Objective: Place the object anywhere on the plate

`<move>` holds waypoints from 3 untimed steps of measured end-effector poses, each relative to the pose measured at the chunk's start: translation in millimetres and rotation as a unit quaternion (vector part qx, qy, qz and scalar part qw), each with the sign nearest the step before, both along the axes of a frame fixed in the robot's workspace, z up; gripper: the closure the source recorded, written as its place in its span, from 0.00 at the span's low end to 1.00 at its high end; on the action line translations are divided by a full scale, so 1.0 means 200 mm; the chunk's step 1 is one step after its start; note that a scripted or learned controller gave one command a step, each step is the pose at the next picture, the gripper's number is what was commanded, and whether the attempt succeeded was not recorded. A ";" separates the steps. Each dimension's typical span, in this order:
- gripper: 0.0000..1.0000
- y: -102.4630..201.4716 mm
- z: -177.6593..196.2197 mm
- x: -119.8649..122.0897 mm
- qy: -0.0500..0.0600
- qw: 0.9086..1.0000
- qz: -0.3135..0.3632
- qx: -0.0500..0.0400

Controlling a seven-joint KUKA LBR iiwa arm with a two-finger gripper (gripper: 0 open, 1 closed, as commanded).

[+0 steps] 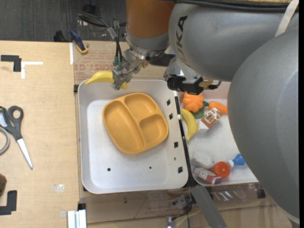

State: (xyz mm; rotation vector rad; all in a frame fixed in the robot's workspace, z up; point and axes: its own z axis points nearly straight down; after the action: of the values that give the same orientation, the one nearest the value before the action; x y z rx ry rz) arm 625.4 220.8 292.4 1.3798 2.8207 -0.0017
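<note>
The arm [247,70] is covering much of the right bin [223,141] from twelve to three o'clock, the gripper [119,80] is masking the banana's [97,77] right end, and the scissors [14,132] are running off the left edge.

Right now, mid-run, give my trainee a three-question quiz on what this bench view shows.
1. True or false: the banana at the gripper already lies on the plate.
2. Multiple choice: the plate sits in which bin? A) the left bin B) the right bin C) on the wooden bench outside both.
3. Fill in: the scissors lie on the wooden bench, to the ____ of both bins in this view.

Key
1. False: it hangs over the left bin's far rim, beyond the plate.
2. A.
3. Left.
</note>
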 end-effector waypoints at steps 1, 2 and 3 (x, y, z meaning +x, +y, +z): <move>1.00 -0.04 -0.66 0.03 0.001 0.992 -0.126 -0.001; 1.00 -0.15 -0.13 -0.44 0.001 0.998 -0.070 -0.001; 1.00 -0.03 0.00 -0.74 0.002 0.999 -0.053 0.000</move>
State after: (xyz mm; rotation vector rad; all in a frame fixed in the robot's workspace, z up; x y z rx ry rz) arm 477.9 215.1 291.6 1.5294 2.7452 -0.0053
